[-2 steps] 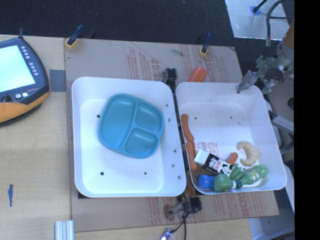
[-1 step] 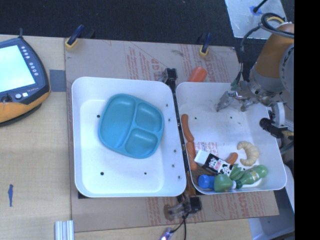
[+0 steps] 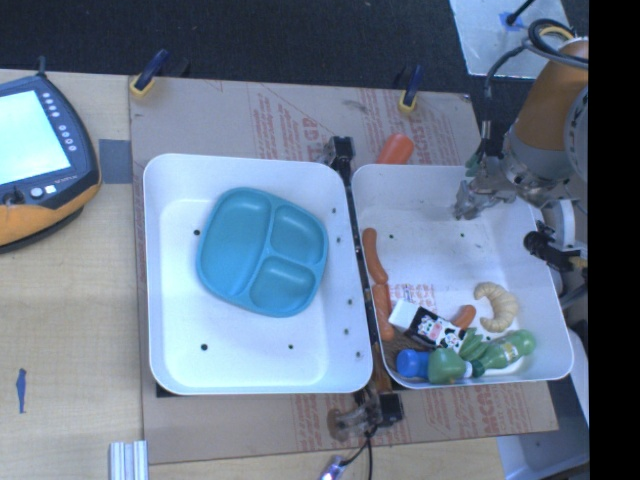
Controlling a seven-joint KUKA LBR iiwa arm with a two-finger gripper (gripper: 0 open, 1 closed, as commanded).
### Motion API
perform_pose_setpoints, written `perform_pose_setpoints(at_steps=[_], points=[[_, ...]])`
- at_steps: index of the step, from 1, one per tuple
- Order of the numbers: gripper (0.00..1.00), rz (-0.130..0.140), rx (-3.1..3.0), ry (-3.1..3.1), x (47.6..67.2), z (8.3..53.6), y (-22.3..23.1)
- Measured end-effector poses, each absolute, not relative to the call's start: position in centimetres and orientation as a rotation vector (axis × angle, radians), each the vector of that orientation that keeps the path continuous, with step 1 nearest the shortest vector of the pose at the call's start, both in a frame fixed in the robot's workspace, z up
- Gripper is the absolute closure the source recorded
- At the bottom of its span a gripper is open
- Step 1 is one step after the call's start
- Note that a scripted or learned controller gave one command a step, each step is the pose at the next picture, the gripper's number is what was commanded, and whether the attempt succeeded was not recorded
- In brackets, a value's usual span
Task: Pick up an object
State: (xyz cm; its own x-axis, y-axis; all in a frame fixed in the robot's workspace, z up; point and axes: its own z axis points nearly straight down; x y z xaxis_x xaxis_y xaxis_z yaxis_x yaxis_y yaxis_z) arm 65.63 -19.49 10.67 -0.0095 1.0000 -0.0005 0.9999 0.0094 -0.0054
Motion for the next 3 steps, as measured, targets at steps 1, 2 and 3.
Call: perform_pose_setpoints(at_steps=[1,2,3], points=[[1.0,0.003,-2.218,-2.225,57.0,22.6,-21.0],[1.0,0.001,-2.218,-2.224,64.8,24.3,-21.2],[1.0,0.004,-2.214,-2.224,65.6,22.4,-21.1]])
